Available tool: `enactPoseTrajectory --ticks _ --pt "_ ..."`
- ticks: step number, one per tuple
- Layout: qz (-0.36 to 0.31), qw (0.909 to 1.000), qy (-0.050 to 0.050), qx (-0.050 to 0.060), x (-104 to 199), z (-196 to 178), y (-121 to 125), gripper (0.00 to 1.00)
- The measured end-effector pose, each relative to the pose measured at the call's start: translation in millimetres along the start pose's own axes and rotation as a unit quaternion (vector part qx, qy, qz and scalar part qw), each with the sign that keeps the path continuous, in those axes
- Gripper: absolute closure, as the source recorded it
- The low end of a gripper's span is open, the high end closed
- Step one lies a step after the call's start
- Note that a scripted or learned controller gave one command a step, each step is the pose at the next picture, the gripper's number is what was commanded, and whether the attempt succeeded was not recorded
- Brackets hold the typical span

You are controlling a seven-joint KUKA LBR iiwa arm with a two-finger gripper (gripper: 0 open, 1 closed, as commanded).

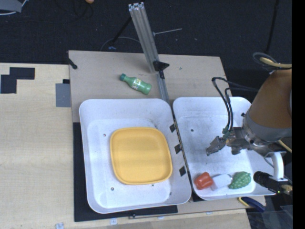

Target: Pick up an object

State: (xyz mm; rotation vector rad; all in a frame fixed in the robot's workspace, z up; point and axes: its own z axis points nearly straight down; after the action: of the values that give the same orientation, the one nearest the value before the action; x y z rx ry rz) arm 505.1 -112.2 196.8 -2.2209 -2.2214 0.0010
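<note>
Gripper above the right-hand bin, with three small things along the bin's near edge.

Nearest in the right bin (200,111) lie a red pepper (204,180), a white piece (221,181) and a green cluster (239,180), side by side. The gripper (214,147) hangs farther back, just above the pepper and white piece; whether it is open cannot be told. Beyond the bin lies a green bottle (136,84).

Right bin (200,109) floor lying mostly open; red pepper (204,180), white piece (221,181), green grapes (239,180) crowding its near edge.

Matt yellow plastic plate (141,155)
</note>
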Motion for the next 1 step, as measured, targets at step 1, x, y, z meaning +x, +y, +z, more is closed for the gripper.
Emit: enactPoseTrajectory --ticks 1 --pt "0.0 1.0 0.0 0.002 1.2 42.6 1.7 0.0"
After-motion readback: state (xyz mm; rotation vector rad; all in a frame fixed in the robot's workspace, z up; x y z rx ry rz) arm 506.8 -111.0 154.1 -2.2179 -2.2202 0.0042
